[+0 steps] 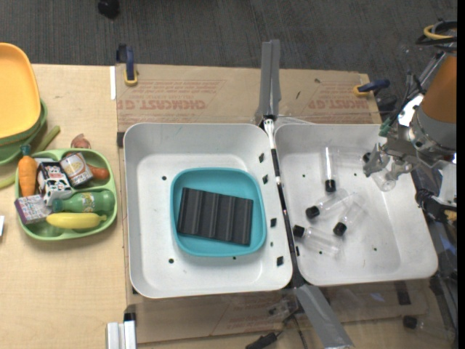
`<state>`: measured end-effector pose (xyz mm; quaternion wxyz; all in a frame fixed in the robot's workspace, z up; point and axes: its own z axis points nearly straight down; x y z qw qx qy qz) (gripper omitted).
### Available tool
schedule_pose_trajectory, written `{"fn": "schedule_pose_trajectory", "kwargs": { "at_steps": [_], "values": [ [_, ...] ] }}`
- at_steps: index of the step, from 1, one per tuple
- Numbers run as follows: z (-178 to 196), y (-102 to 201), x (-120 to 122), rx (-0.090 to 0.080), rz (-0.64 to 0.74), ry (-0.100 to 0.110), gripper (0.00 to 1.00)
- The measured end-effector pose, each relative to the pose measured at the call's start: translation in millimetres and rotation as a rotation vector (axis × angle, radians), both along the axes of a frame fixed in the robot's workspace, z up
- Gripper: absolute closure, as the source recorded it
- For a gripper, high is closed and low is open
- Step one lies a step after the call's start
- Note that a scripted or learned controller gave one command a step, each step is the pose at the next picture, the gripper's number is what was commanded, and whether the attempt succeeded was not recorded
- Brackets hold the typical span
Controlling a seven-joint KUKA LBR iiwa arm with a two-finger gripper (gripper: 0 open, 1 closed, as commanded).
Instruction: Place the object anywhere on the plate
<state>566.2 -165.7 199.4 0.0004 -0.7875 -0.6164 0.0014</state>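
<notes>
My hand (pixel 386 167) hung over the right bin's (pixel 407 267) right edge; I could not tell its state. 4 clear vials (pixel 328 209) lay mid-bin, and the teal plate (pixel 218 187) held a dark ridged block (pixel 216 214).

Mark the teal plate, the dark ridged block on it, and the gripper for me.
teal plate (pixel 185 187): camera view, bare left rim.
dark ridged block (pixel 216 214): camera view, centre of its top face.
gripper (pixel 383 167): camera view, at its tip over the right bin.
</notes>
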Motion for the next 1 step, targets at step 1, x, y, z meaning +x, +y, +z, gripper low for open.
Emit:
{"fn": "schedule_pose_trajectory", "kwargs": {
  "at_steps": [1],
  "values": [
    [0.1, 0.0, 0.0, 0.000, 0.000, 0.000, 0.00]
  ]
}}
